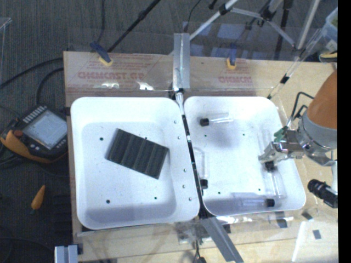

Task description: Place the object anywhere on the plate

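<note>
Gripper [272, 156], grip state unclear, sits low over the right bin's [241, 106] right side.

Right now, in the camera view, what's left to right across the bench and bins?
Pendant → left bin → dark ridged plate → right bin → clear tube with black cap → gripper.

The pincer [270, 159] hovers over the right bin [241, 106]; a dark ridged plate [136, 153] lies in the left bin [88, 111].
</note>
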`<move>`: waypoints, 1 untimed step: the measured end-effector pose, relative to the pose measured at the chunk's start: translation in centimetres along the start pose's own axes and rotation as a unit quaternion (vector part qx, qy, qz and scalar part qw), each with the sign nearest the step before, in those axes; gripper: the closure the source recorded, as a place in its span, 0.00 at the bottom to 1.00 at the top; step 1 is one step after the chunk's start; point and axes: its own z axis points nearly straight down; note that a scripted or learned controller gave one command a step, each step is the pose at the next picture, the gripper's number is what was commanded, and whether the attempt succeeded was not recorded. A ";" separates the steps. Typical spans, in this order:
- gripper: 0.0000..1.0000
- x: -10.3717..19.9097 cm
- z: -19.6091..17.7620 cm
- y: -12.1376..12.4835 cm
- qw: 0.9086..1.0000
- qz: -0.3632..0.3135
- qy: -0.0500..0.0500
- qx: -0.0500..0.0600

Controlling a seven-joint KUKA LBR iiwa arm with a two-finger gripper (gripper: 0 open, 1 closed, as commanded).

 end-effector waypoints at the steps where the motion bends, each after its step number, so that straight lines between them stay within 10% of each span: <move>1: 1.00 6.8 1.1 3.0 1.000 0.009 -0.001 0.001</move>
